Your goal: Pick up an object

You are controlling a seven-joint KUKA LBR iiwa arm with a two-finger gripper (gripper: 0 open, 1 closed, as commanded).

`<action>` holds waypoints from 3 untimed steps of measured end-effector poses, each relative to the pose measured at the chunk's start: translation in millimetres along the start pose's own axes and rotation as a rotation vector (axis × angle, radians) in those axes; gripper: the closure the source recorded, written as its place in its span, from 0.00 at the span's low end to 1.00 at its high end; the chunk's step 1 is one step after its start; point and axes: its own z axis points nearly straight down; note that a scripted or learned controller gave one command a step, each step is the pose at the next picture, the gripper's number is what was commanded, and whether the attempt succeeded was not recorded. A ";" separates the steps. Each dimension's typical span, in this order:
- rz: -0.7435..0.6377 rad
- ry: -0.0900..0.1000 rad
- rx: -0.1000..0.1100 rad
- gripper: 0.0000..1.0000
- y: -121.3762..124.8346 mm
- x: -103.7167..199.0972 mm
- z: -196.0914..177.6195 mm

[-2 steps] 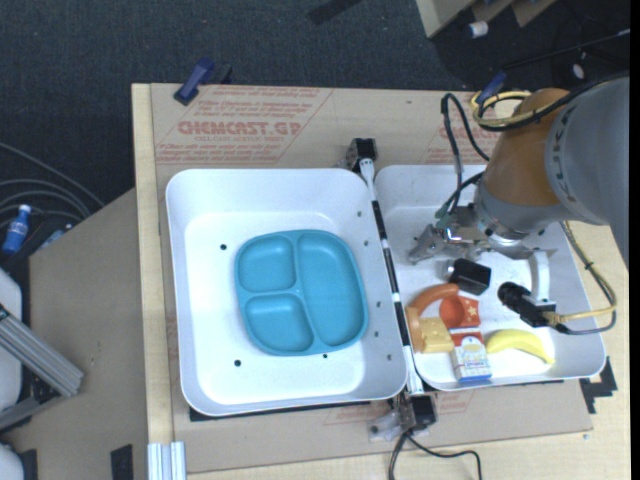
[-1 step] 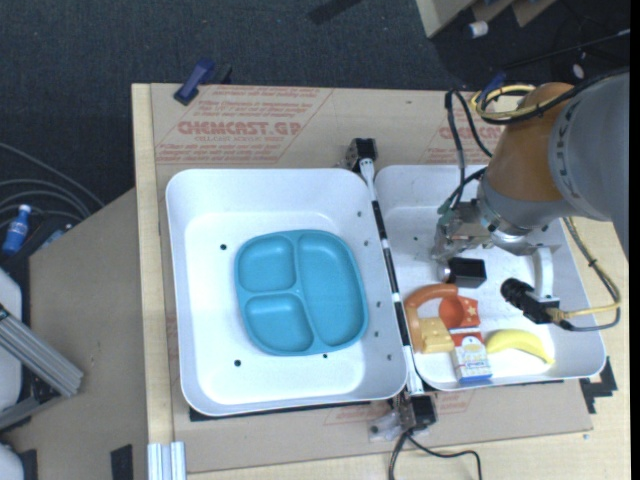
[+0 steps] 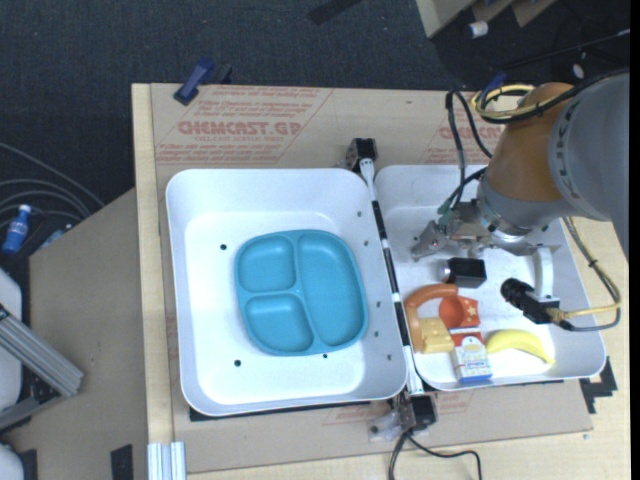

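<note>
Reaching in from the right of the view, the grey arm (image 3: 590,148) holds the fingers (image 3: 432,240) low over the upper half of the right bin (image 3: 400,196). They point toward the wall that this bin shares with the left bin (image 3: 195,268). From this slanted view I cannot tell if the fingers are wide or narrow.

All the things that could be picked lie on the side of the fingers toward the lower edge of the view. Just beside the fingers, a little to the right, is a small black block (image 3: 466,269); I cannot tell whether it touches them. Below it, near the fingers, an orange curved piece (image 3: 432,298) lies against the shared wall, and a red piece (image 3: 466,311) touches its right side. Further from the fingers sits an orange-yellow block (image 3: 432,336), directly under the curved piece. A small box (image 3: 474,361) with blue and white print lies just beside this block, at the bin's lower rim. A banana (image 3: 520,345) is to the right of the box, well apart from the fingers.

To the left of the fingers, across the shared wall, a blue plate (image 3: 300,290) with three compartments lies flat in the middle of the left bin. Both bins stand on the bench (image 3: 300,118), which has red print on it. Far from the fingers, at the upper left corner of the bench, lies a small blue object (image 3: 195,80).
</note>
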 end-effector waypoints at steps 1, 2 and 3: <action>0.001 0.000 -0.001 1.00 0.4 0.1 -10.0; 0.001 0.000 -0.001 0.00 0.3 0.2 -9.9; 0.001 0.000 -0.002 1.00 0.7 0.3 -19.9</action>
